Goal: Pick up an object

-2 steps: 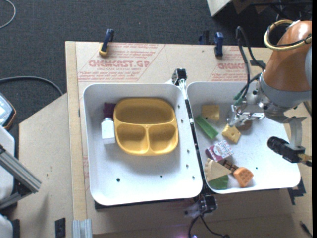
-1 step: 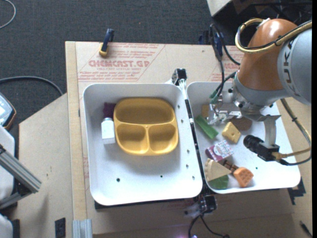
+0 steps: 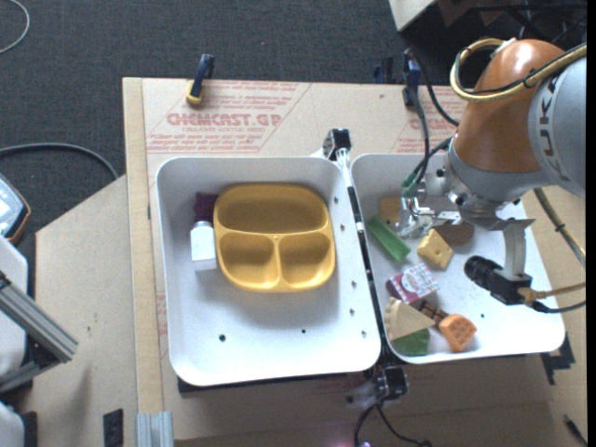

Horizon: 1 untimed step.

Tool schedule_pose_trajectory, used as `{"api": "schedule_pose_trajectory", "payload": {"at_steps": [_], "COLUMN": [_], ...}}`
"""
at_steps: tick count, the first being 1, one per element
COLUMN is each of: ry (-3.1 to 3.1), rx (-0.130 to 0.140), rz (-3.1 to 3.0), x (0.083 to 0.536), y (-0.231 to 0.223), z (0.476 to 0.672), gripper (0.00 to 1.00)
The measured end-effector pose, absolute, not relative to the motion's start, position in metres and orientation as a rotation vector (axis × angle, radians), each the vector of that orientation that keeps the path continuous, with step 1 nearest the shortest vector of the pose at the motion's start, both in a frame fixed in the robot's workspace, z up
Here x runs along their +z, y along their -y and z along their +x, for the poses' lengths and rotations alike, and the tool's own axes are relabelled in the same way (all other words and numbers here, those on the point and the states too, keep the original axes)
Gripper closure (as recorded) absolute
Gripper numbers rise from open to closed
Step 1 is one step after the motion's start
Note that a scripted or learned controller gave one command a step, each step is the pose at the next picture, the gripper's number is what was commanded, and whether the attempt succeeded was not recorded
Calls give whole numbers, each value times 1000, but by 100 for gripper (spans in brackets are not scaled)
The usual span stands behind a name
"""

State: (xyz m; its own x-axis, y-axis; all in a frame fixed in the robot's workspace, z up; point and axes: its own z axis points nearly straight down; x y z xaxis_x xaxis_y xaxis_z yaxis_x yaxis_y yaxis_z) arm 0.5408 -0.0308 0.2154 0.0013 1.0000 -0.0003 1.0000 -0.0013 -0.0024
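Claw (image 3: 421, 214) hovering in right bin (image 3: 540, 338), finger state impossible to tell, cheese cube (image 3: 435, 249) lying just below it, green stick (image 3: 386, 238) sitting beside.

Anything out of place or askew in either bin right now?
Nothing looks spilled or damaged. The yellow divided tray lies flat in the left bin; small items sit loosely scattered in the right bin below the gripper.

A robotics lab: clamped test bench (image 3: 279, 110), loose cables (image 3: 56, 152), aluminium framing (image 3: 33, 319).
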Motion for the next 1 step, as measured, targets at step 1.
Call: {"api": "schedule_pose_trajectory", "payload": {"at_steps": [1], "ry": [2226], "rx": [-4], "rz": [-2222], "x": [232], "y": [25], "z": [542], "gripper": [100]}}
